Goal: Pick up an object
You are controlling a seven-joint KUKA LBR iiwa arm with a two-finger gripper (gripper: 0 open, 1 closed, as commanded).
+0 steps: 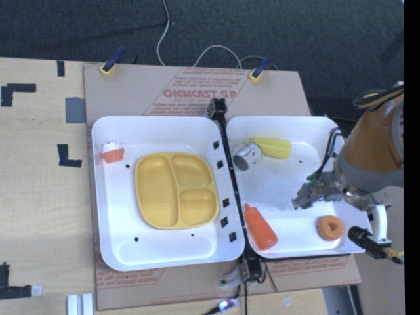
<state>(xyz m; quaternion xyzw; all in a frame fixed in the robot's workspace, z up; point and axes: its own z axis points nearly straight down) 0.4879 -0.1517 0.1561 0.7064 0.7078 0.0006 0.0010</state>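
Nearest candidate is the orange donut [329,228] in the right bin [289,126], near its front right corner; it sits just right of and slightly toward the front from the gripper [307,198], which hangs low over bare bin floor holding nothing. Can't tell the finger state, too dark and small. Counts: right bin one donut, one orange bottle [260,227], one yellow cylinder [271,147], one small grey cup [245,154]; left bin [105,176] one yellow divided plate [176,189], one cupcake [112,151].
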